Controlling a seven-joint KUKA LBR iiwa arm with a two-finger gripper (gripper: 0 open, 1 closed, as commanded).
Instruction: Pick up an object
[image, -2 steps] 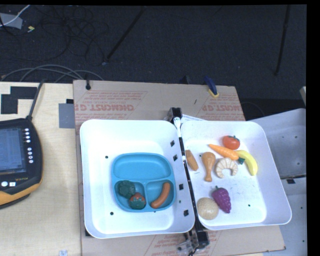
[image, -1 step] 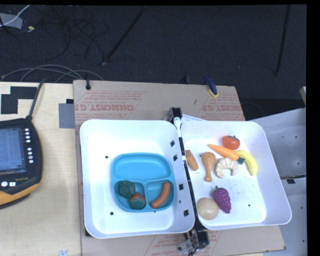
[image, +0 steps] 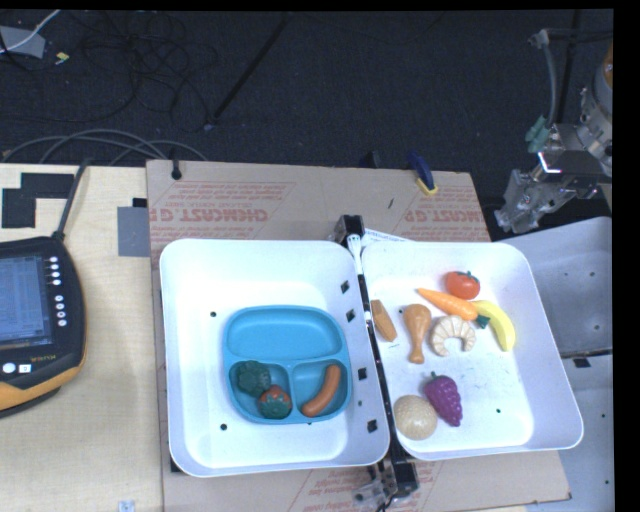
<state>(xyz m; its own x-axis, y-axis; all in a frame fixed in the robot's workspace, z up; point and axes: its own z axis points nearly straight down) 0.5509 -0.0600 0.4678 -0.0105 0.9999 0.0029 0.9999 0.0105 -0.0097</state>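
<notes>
Pincer (image: 528, 205) hangs beyond the right bin's (image: 545, 300) far corner, its opening impossible to judge, while the chicken drumstick (image: 416, 330) lies mid-bin, probably light, stiff, slick plastic, best pinched across its narrow shank.

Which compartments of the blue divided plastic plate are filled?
The two small front ones of the blue divided plate: green and red vegetables left, sausage right. The large rear one is bare.

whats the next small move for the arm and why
Probably bring the gripper left and down toward the right bin. It sits up at the bin's far right corner, outside the rim, with nothing between its fingers, while the tomato and banana are the nearest items, lying unobstructed.
</notes>
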